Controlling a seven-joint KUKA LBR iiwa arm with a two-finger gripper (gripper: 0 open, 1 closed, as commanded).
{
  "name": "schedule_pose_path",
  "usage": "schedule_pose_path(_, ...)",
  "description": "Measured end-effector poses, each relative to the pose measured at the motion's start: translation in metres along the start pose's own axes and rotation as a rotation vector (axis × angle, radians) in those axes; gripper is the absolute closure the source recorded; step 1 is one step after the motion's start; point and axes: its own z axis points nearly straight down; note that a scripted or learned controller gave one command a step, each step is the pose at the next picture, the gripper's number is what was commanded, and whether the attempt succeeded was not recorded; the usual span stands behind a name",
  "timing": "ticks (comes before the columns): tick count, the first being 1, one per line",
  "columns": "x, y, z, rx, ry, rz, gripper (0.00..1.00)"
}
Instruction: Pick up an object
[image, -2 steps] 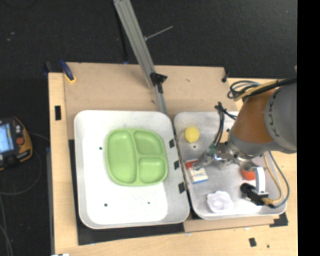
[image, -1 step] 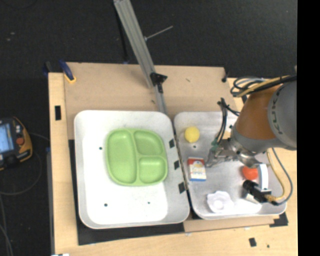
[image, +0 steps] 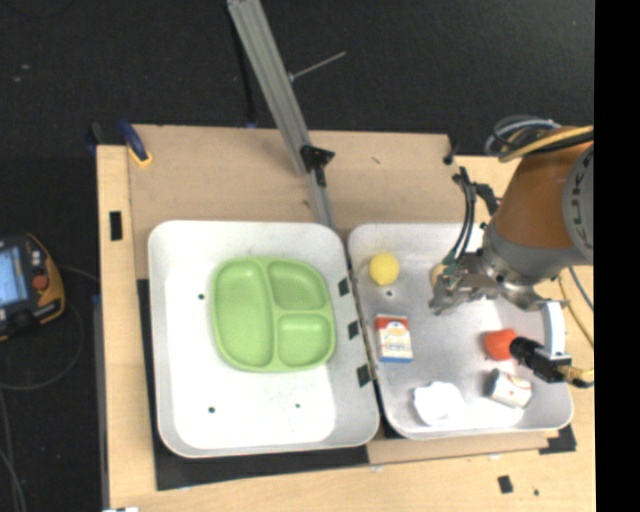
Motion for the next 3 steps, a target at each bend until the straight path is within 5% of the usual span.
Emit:
schedule_pose_path(2, 0.005, 0.005, -0.096, 0.001, 0.0, -0.001, 1.0)
schedule_pose_path(3, 0.063, 0.019, -0.095, 0.005, 0.002, -0.004, 1.0)
